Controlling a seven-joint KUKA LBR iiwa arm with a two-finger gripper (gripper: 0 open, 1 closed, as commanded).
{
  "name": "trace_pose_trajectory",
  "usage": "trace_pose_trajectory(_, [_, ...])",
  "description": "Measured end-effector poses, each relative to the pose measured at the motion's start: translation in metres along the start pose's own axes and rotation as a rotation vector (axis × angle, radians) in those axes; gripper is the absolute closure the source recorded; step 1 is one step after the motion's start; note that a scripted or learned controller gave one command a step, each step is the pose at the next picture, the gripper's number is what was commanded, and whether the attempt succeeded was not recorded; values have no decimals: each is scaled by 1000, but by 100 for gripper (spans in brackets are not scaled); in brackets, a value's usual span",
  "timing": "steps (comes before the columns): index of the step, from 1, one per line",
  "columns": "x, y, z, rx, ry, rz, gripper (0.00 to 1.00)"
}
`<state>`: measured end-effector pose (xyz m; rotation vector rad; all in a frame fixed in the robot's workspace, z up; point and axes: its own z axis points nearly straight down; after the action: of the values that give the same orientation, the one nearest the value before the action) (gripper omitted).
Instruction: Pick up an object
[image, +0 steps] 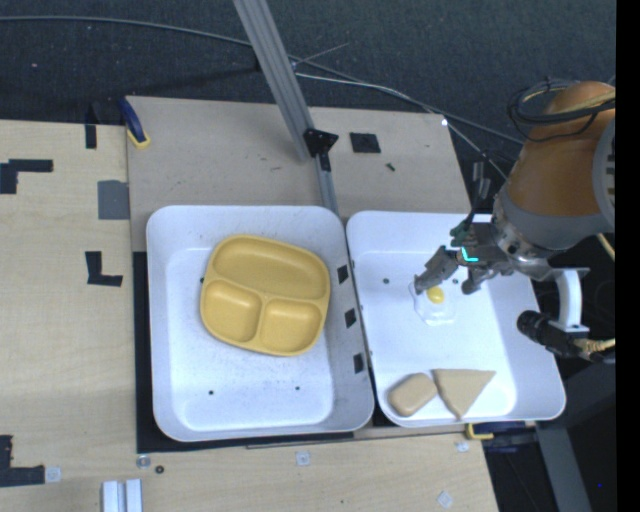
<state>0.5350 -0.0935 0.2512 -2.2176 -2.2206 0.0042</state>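
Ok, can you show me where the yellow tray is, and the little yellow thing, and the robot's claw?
yellow tray (265, 295): camera view, on its middle, where the compartments meet.
small yellow thing (435, 295): camera view, on its centre.
gripper (452, 276): camera view, midway between its fingertips.

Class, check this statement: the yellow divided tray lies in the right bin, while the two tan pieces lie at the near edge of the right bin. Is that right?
Not quite. The camera view shows the yellow divided tray lying in the left bin, not the right one. The rest stands: the two tan pieces lie at the near edge of the right bin.
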Motion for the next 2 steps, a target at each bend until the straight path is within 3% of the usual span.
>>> trace_pose_trajectory(1, [0,1,-1,-2,0,0,0])
trace_pose_trajectory(2, [9,1,48,2,0,1,0])
